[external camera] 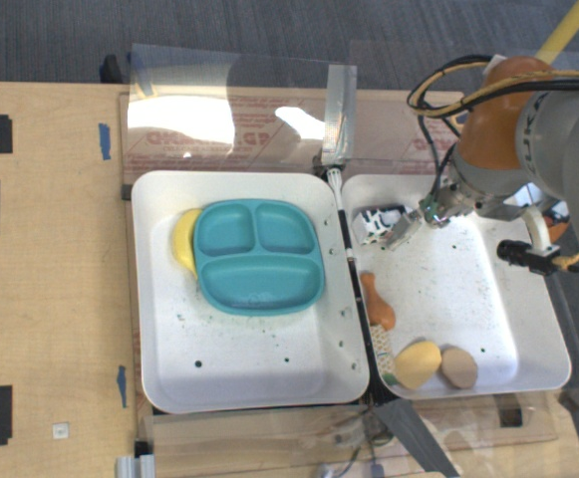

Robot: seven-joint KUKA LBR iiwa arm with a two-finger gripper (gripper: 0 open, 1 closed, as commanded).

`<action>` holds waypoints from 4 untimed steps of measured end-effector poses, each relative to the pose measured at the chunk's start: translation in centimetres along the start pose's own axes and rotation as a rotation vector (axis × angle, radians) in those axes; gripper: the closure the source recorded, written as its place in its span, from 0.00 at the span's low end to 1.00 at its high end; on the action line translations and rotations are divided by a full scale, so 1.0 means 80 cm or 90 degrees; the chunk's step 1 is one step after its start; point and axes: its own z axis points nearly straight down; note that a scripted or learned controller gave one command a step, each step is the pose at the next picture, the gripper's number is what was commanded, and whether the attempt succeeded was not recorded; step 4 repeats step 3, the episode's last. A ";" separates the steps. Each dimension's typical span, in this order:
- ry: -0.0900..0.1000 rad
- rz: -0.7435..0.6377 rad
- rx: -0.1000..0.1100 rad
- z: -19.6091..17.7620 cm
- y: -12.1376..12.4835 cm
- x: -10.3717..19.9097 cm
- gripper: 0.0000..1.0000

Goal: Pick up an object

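Observation:
My gripper [407, 227] reaches down into the back left part of the right bin [488, 297]. Its tip sits right beside a small black and white object [374, 223] that lies near the bin's back left corner; I cannot tell whether they touch. An orange piece [377, 302] lies along the bin's left wall. At the front of the bin a yellow rounded object [418, 362] rests next to a tan rounded one [458, 367].
The left bin [169, 347] holds a teal divided plate [259, 255] lying partly over a yellow object [183, 239]. A clear plastic sheet [229, 108] stands behind the bins. The grey arm with its orange band [498, 118] and cables hangs over the right bin's back right.

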 end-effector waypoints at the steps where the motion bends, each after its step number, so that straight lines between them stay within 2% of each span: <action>1: -0.001 -0.166 -0.006 0.001 -0.015 0.029 0.00; 2: -0.006 -0.166 -0.011 -0.016 -0.012 0.027 1.00; 3: -0.002 -0.113 -0.007 0.000 -0.020 0.041 1.00; 4: -0.002 -0.113 -0.007 0.000 -0.020 0.041 1.00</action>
